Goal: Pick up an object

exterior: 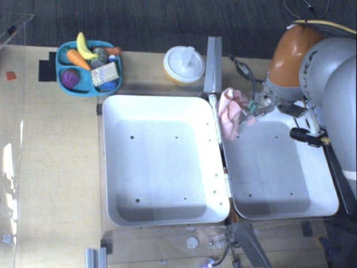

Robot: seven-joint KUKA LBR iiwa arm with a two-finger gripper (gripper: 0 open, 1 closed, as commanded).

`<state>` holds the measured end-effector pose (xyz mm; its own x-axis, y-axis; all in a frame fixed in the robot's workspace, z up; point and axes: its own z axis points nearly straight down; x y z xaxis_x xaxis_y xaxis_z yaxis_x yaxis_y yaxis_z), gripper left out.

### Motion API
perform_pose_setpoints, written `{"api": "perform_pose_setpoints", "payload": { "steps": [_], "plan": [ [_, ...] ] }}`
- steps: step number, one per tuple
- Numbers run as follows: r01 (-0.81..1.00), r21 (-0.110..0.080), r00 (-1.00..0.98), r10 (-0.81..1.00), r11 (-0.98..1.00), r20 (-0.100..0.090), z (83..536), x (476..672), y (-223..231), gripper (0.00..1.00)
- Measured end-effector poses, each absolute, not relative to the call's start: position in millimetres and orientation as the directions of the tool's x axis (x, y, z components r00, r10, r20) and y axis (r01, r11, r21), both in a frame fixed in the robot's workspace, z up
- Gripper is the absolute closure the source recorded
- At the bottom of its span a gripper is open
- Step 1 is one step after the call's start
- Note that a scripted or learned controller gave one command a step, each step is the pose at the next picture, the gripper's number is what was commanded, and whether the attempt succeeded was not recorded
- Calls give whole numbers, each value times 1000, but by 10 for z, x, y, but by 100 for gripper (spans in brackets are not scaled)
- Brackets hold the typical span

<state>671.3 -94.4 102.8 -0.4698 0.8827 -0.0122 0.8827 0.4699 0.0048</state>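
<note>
A crumpled pink cloth [228,114] sits at the far left corner of the right bin [279,172], bunched against the divider between the bins. My gripper [249,111] is right at the cloth's right side, touching it. The grey arm with its orange band [293,54] comes in from the upper right. The cloth hides the gripper's tip, so I cannot make out its grip.
The left bin [162,161] lies beside it. Behind the bins stand a blue tray of toy food [89,67], a yellow cup with a white lid [184,65] and a grey metal post [212,66]. A black cable clamp [305,135] hangs over the right bin.
</note>
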Motion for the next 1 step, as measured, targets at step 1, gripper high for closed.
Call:
{"api": "perform_pose_setpoints", "payload": {
  "steps": [1],
  "plan": [
    [869,11,-495,869,495,-9,1646,6715,-1094,100]
  ]
}}
